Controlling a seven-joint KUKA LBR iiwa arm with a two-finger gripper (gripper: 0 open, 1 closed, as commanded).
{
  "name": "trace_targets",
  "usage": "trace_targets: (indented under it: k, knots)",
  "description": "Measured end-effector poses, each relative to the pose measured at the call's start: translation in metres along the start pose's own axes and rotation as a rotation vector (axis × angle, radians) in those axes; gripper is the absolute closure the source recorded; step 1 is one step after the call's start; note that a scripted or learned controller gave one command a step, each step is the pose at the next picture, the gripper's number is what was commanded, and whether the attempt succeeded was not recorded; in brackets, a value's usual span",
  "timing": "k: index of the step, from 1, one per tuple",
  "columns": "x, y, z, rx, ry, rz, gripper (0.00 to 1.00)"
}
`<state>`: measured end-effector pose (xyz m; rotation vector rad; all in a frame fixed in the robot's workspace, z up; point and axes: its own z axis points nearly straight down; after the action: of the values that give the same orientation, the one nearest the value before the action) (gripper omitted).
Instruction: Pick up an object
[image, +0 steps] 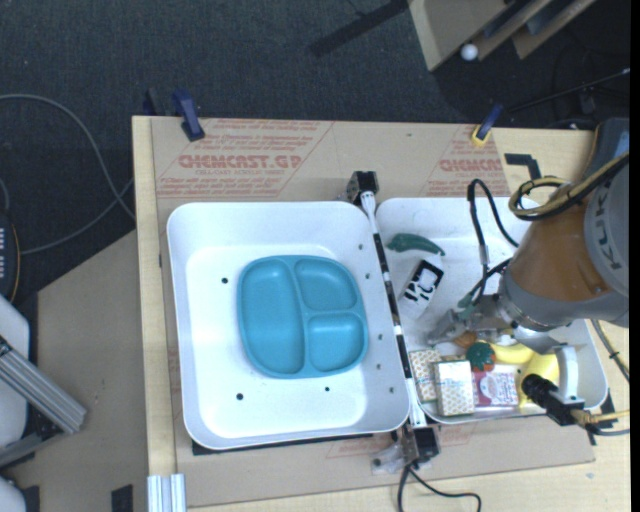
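The right bin (440, 215) holds a dark green curved piece (413, 243), a black-and-white box (422, 281), a patterned card packet (453, 386), a red item (497, 388), a green and orange round piece (481, 353) and a yellow item (520, 354). My gripper (468, 322) is down in this bin, just above the round piece and right of the black-and-white box. The arm's orange band (553, 265) covers the wrist. Its tips are lost among the clutter.
The left bin (200, 390) holds a blue divided tray (300, 314). A black clip (362, 185) sits at the top of the wall between the bins. Cables (490, 225) loop over the right bin's back. Blue clamps (187, 114) hold the board.
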<state>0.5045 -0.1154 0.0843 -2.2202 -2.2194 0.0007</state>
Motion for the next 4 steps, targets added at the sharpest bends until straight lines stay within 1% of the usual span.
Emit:
trace_targets:
  k: [1,2,3,4]
  knots:
    - [0.000,0.000,-0.010,-0.002,0.000,0.001,1.00]
    - [0.000,0.000,-0.010,-0.002,0.000,0.001,0.00]
    - [-0.033,0.094,-0.001,-0.003,-0.002,-0.001,0.00]
    - [-0.040,0.039,-0.002,0.000,-0.001,0.000,0.00]
